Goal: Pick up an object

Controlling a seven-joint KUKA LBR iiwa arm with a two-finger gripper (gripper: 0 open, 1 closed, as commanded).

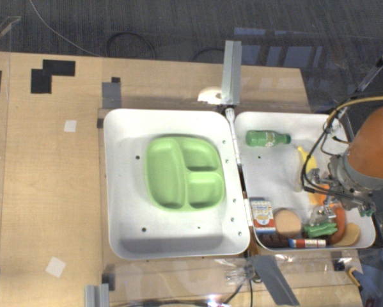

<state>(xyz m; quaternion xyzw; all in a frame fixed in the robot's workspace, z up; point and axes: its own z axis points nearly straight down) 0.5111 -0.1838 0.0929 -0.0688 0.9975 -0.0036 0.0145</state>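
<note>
Bins, read from left to right as you face the bench. Far to the claw's left, the left bin (124,235) carries one thing, a green divided tray (183,173) lying flat near its middle. The right bin (274,121) holds the clutter. At its far side, up and to the left of the claw, a green bottle (266,139) lies on its side, long axis across the bin. Along the near wall, left of the claw, you find a small printed carton (261,211), then a round tan bun-like piece (288,222), then a slim marker-like stick (308,242) lying lengthwise beside the wall. The gripper (323,215) is low in the bin's near right corner, directly over a heap of small orange and green pieces (330,229); a yellow banana-like piece (308,161) lies just beyond it. You cannot tell from this angle whether anything is in the claw, so treat the heap beneath as the likeliest target, not as picked.
</note>
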